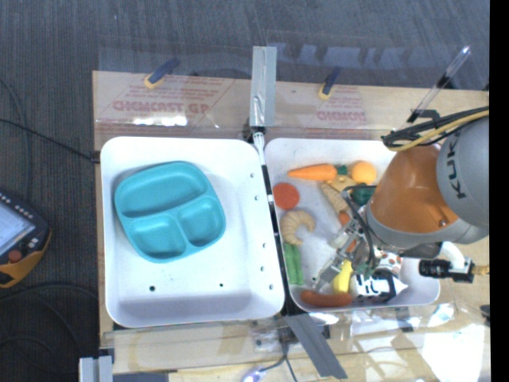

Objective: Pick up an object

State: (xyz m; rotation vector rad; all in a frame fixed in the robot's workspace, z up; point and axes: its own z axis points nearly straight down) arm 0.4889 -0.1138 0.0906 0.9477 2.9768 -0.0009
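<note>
My gripper (343,263) hangs low in the right bin (413,297), at about five o'clock of that bin's middle. I cannot tell how it is set. Its tip sits among the toy food, just above a small yellow piece (343,278) and a red sausage-shaped one (324,299). At eleven o'clock from it lies a pale ridged croissant (297,224), and at twelve o'clock a smooth orange carrot (314,173). The left bin (127,301) bears a glossy teal divided plate (168,209).

Teal 3-compartment tray (169,209) in left white bin (127,293)
</note>
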